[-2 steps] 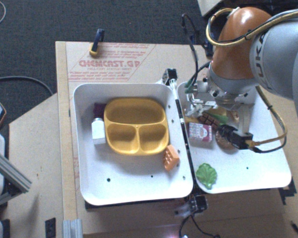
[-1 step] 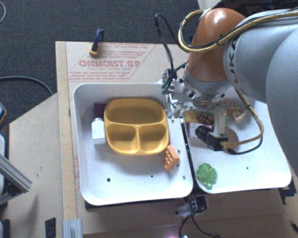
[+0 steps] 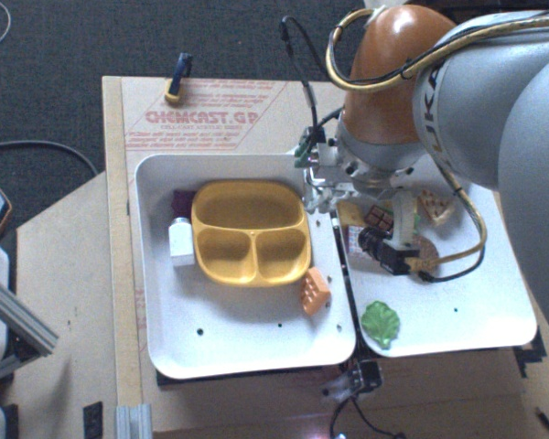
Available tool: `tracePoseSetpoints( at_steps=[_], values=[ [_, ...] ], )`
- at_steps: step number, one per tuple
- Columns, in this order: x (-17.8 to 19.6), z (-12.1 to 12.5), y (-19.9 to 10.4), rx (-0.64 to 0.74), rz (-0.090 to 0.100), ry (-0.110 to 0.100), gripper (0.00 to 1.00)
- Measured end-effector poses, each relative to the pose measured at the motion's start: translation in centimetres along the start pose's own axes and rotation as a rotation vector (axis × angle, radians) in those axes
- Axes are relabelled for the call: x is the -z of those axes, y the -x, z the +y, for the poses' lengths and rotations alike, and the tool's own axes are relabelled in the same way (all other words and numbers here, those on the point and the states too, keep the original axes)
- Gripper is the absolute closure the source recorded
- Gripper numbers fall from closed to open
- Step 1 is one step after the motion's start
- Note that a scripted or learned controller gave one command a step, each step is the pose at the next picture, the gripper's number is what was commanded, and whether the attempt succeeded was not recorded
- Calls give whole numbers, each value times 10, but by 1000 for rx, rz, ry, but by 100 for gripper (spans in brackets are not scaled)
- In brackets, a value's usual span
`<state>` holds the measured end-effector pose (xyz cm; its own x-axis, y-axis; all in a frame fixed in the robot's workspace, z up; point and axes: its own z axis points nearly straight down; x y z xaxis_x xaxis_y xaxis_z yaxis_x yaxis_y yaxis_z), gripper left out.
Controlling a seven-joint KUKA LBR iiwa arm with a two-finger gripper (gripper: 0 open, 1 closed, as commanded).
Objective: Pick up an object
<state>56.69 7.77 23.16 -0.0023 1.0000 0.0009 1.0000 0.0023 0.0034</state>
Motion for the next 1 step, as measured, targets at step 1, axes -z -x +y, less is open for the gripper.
tracePoseSetpoints(
  at_steps=[1],
  values=[
    [-14, 14, 5, -3, -2, -2, 100]
  ],
)
